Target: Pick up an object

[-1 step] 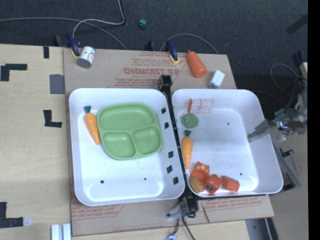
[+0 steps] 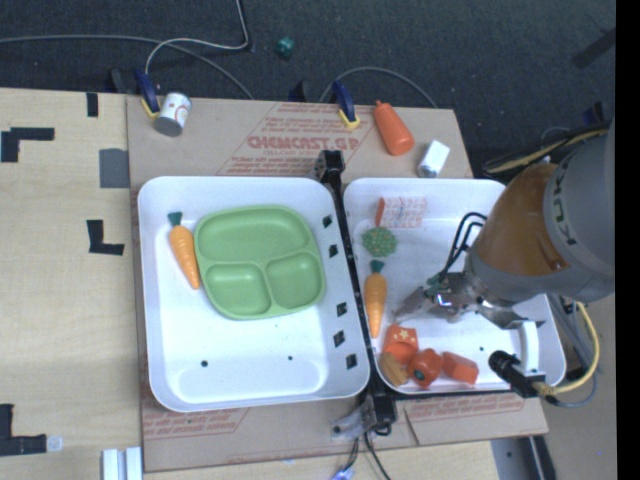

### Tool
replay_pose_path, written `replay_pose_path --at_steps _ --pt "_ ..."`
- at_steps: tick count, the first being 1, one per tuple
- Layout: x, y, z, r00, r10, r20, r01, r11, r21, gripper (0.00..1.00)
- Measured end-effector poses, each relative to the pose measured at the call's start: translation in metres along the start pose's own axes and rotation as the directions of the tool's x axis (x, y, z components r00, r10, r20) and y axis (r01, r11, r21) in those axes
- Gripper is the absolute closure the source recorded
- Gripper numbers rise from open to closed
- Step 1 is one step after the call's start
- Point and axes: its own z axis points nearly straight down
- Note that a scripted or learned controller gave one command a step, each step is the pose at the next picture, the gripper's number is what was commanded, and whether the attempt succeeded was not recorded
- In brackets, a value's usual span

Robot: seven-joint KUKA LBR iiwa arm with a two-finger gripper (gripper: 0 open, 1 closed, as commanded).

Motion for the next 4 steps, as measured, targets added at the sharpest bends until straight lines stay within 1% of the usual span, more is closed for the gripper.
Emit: replay_pose_path --at_steps 1,2,3,4 --pt "0.026 0.046 0.0 1.0 0.009 0.017 -0.009 1.0 -0.002 0.0" --pt "0.024 0.12 0.001 1.0 0.005 0.017 -0.005 1.0 0.018 0.0" --pt "0.027 0.16 0.002 1.0 0.002 0.005 -0.002 1.0 0.007 0.0" --pt "0.027 0.161 -0.008 1.0 0.001 0.008 -0.001 1.0 0.007 1.0"
